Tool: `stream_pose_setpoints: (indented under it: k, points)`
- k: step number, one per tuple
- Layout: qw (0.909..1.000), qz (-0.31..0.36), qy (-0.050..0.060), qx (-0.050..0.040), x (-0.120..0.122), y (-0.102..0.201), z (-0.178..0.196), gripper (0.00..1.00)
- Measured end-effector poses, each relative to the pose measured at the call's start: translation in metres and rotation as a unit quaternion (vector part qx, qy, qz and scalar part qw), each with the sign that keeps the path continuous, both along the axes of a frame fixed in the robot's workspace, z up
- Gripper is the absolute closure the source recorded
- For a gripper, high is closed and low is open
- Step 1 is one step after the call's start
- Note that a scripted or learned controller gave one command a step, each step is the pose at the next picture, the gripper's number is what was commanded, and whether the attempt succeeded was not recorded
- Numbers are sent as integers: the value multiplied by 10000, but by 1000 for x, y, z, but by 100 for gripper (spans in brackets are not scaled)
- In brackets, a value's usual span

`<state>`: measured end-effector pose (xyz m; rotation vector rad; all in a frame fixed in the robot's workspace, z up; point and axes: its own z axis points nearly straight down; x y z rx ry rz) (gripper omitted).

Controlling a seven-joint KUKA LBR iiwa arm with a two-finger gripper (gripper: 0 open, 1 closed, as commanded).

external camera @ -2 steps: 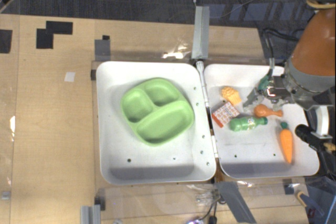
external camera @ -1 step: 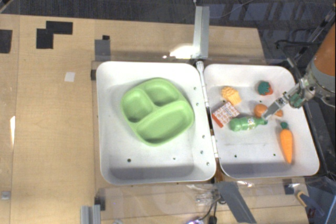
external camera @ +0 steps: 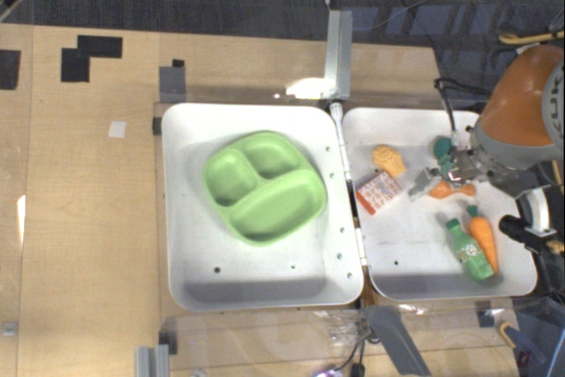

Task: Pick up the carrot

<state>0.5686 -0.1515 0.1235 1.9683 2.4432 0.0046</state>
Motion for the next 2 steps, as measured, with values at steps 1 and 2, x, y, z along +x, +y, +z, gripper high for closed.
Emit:
stream_pose_setpoints:
  k: [1,2]
  points:
    - [9816,1909,-17,-21,14,-36,19,0]
    - [9997,249,-7,-1,15,-2,10,0]
